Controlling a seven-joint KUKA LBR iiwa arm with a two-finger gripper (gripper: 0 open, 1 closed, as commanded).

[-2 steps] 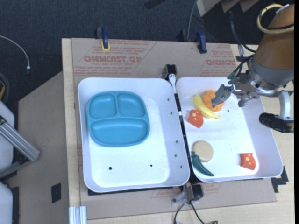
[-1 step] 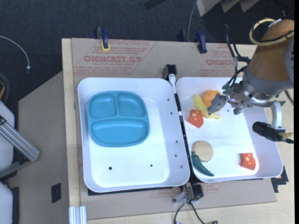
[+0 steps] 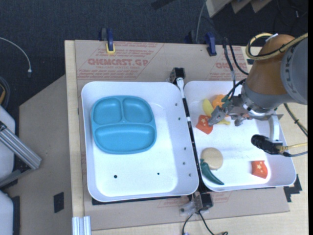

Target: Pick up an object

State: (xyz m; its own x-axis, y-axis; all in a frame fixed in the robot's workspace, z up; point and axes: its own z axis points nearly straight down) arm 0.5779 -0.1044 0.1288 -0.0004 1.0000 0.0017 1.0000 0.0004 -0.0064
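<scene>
A small red-orange block [image 3: 204, 124] lies in the right bin [image 3: 234, 180], toward its left wall and a little farther back than the middle. The gripper [image 3: 215, 118] sits right over it: its fingertips come down at the block's right upper edge, touching or all but touching it, though from this slant I cannot tell whether the fingers are apart or closed, nor whether the block is between them. Just behind the gripper, farther back in the same bin, are a yellow piece [image 3: 208, 105] and an orange piece [image 3: 218, 102], close together, with a thin yellow bit [image 3: 224, 122] poking out just right of the fingertips.

Nearer to me in that bin rests a round tan object [image 3: 212, 157], and touching its near-left side is a dark green pepper-shaped thing [image 3: 210, 173] slanting toward the bin's near edge. Well off to the right, near the near-right corner, lies a red block [image 3: 259, 168].

The arm [image 3: 274, 77] reaches in from the right, its orange band bulking over the bin's far-right part.

The left bin [image 3: 98, 180] holds a blue divided plate [image 3: 124, 124], set toward its far-left part. Both bins sit side by side on a brown board [image 3: 146, 58].
</scene>
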